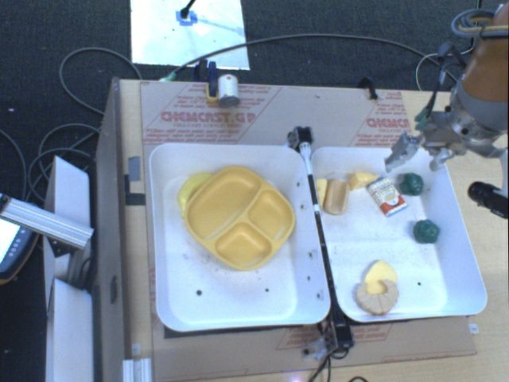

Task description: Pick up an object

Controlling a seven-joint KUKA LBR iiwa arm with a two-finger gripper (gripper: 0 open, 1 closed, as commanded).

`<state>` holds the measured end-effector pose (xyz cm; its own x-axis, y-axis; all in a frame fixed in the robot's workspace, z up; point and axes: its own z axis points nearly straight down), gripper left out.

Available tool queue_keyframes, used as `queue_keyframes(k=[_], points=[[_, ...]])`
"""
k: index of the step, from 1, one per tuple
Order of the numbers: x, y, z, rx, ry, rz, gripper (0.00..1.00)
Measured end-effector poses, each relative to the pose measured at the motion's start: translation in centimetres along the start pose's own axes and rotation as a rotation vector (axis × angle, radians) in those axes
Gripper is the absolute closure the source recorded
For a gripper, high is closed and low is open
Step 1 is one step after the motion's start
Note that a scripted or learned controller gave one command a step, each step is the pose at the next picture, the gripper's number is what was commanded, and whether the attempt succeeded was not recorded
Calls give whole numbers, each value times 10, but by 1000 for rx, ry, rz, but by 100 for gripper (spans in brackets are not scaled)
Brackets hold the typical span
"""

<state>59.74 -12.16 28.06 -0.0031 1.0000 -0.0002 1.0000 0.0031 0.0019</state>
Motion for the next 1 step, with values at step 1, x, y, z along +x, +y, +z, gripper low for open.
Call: queue_keyframes(k=[1], points=[[54,39,80,2,1,-1,0]])
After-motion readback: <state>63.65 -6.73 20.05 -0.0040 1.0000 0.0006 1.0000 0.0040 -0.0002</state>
